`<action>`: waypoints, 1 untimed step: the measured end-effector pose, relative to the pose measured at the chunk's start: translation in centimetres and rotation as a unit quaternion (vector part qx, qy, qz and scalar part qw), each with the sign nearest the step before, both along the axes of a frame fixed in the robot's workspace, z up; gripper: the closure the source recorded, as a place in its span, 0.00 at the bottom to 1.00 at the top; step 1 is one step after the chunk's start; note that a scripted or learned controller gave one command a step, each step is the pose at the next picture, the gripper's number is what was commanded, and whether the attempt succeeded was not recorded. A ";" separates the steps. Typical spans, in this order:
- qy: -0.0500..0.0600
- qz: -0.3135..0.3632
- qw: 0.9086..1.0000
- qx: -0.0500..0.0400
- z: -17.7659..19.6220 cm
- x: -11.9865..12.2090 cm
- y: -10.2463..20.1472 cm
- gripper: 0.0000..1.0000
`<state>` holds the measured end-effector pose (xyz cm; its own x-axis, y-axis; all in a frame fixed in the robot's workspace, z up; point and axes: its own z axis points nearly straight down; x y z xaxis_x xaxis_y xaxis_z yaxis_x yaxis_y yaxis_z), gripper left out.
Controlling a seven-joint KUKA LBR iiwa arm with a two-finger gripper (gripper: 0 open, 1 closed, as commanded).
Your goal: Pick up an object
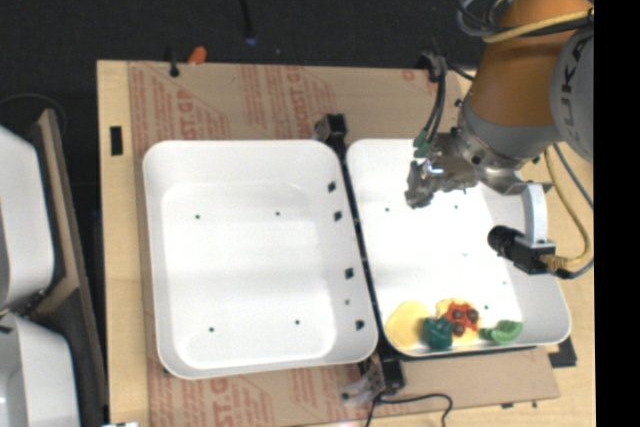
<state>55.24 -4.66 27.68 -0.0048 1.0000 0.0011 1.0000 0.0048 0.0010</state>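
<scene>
The end effector [422,183] hangs over bare floor of the right bin [420,265], its opening impossible to tell, so descending here would miss the toys [455,323] clustered near the front wall.

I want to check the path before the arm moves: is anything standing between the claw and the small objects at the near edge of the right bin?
Nothing visible does. The claw hangs over the right bin's far part, and only bare white floor lies between it and the small objects.
</scene>
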 end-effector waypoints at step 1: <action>0.001 -0.001 1.000 0.000 -1.9 0.0 4.7 1.00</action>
<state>55.25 0.06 25.82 -0.0030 1.0000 0.0006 1.0000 0.0030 -0.0007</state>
